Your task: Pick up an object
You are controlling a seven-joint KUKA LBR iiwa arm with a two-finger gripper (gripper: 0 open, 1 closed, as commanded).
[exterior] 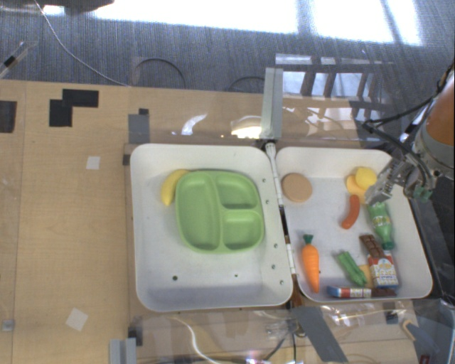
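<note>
At the right bin's (426, 284) far right edge, the gripper (380, 193) hangs just above the green bottle (381, 224), which lies lengthwise running toward the near side, directly below it. Can't tell the gripper's opening; nothing visibly held.

Grey arm with an orange band enters from the right edge; its gripper (382, 190) angles down and leftward

1. Surface (64, 234): pale wood grain, black square markings at far left.
2. Floor (178, 50): blue-grey ribbed carpet beyond the far edge; bright light patches (355, 18) at far right.
3. Cable (78, 53): thin, crossing carpet.
</note>
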